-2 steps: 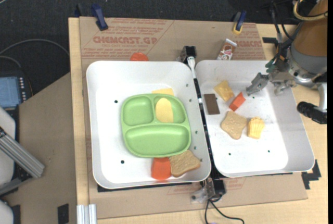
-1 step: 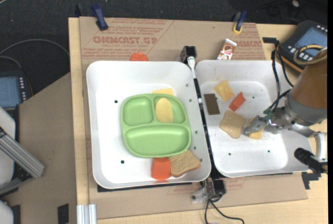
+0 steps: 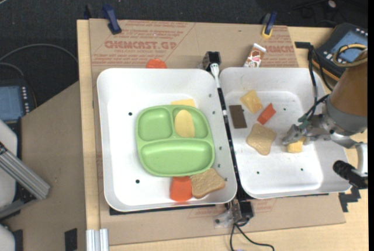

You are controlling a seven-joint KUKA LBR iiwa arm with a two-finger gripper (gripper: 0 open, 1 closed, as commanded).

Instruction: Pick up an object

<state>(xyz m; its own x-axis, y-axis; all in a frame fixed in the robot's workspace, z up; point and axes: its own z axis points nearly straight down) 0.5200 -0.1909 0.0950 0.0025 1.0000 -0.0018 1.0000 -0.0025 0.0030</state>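
Observation:
The right white bin [image 3: 280,182] holds a pale yellow wedge [image 3: 252,101], a red block [image 3: 266,114], a dark brown rectangle [image 3: 238,116], a tan bread slice [image 3: 260,139] and a small yellow chunk [image 3: 295,147]. My gripper [image 3: 294,138] reaches in from the right and sits low over the bin floor, directly above the small yellow chunk and just right of the bread slice. Its own body hides how the chunk sits against it. The grey arm with its orange band [image 3: 353,95] rises at the right edge.
The left white bin [image 3: 117,127] carries a green divided plate [image 3: 175,153] with a yellow piece [image 3: 184,123] in one compartment. An orange block [image 3: 180,188] and a toast slice [image 3: 207,183] lie by its front rim. A small carton [image 3: 255,55] lies behind the bins.

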